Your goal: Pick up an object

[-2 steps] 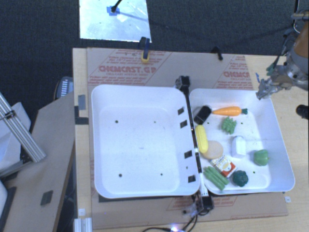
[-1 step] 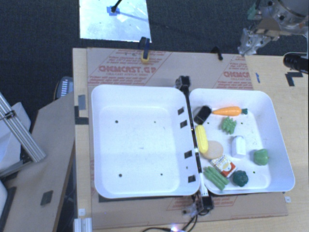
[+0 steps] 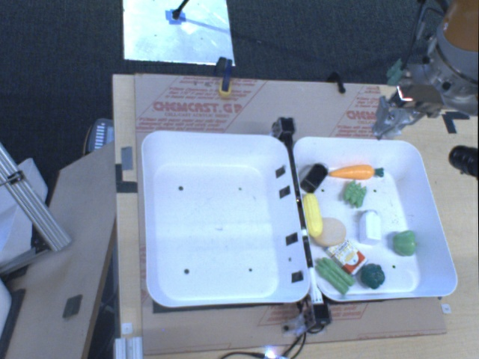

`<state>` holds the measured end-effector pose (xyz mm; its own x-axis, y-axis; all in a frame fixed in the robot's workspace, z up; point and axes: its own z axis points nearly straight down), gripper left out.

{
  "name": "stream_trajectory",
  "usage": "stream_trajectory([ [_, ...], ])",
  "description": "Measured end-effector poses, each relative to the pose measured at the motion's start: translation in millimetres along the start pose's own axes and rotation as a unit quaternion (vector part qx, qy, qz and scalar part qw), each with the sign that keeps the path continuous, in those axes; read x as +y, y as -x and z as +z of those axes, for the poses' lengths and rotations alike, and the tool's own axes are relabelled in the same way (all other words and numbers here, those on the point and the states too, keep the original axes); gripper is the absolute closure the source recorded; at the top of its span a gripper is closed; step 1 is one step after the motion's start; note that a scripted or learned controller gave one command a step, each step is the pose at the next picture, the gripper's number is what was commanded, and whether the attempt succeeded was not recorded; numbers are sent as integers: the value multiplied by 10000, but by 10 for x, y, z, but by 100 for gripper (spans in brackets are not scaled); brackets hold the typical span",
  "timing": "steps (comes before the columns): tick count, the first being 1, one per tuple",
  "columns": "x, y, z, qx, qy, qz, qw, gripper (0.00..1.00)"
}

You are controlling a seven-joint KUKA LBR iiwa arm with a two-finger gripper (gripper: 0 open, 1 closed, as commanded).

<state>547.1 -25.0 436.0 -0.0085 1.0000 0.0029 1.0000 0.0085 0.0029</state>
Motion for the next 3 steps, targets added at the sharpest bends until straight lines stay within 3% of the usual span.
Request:
stream_trajectory([
  [1,89,-640,-1054,-1,61,-15,10000,100],
  [2,-624,-992,-995,-2,-2,-4,10000,100],
  [3,-132,-775,-985,-17,4,45,10000,100],
])
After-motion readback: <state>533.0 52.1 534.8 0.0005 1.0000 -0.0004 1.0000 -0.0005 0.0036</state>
